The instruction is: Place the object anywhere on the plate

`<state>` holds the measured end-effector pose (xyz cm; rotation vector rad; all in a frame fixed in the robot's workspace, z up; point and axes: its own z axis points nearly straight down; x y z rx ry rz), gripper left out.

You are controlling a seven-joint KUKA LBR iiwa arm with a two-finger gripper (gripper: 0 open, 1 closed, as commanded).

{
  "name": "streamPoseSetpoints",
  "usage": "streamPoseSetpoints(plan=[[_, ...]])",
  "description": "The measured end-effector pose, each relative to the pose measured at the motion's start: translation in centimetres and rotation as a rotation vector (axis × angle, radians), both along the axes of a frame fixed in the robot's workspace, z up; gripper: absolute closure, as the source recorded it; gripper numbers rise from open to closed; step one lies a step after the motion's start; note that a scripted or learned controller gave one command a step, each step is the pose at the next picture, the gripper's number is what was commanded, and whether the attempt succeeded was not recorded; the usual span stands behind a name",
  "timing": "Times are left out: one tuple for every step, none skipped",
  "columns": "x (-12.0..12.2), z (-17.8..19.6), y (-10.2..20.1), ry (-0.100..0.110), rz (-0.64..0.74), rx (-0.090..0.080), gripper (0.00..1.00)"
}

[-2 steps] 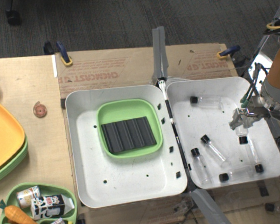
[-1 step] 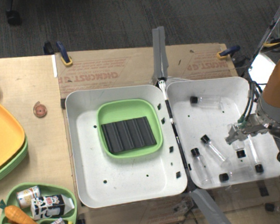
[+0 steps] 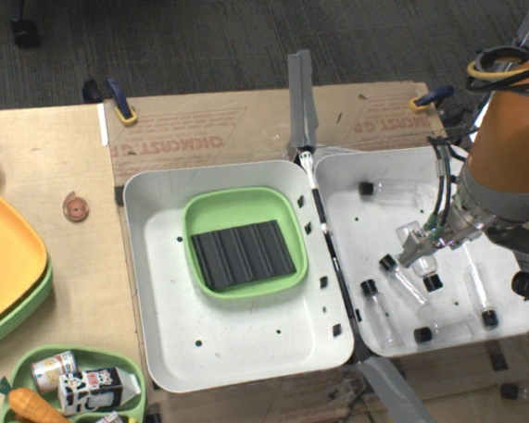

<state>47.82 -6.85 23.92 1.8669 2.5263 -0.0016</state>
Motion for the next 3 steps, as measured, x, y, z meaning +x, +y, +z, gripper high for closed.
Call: streamPoseSetpoints(plan=[[4.6, -4.9, 10.4, 0.003, 0.143, 0.000, 1.00], [4.6, -4.9, 10.4, 0.003, 0.142, 0.000, 0.00], [5.0, -4.9, 16.4, 0.002, 0.084, -0.001, 0.00]])
